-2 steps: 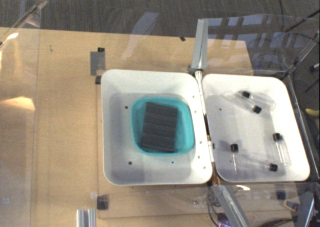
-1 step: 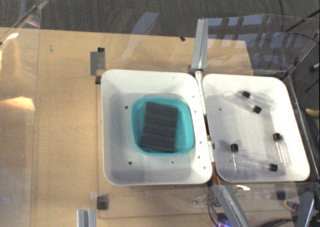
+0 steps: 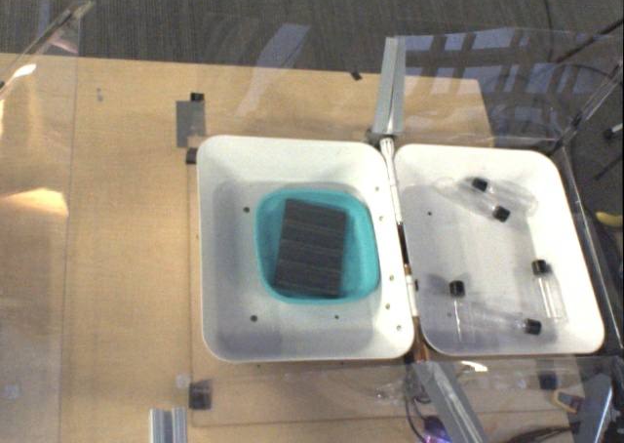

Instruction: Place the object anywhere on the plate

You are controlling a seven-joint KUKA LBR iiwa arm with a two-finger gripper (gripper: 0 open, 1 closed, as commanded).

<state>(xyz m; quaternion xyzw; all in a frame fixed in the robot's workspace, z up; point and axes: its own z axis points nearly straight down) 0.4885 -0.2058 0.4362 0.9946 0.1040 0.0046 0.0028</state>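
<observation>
A teal plate (image 3: 363, 236) lies in the middle of the left white bin (image 3: 224, 324). A dark grey ribbed rectangular block (image 3: 311, 246) rests flat on the plate, roughly centred. In the right white bin (image 3: 575, 334) lie several clear plastic tubes with black caps, one near the top (image 3: 490, 199), one at the right (image 3: 547, 287) and one near the front (image 3: 492, 312).
A grey metal rail (image 3: 389, 90) runs back from the seam between the two bins. The wooden bench (image 3: 97, 236) stretches out to the left of the bins. Cables and small fixtures sit along the front edge at the lower right (image 3: 439, 417).
</observation>
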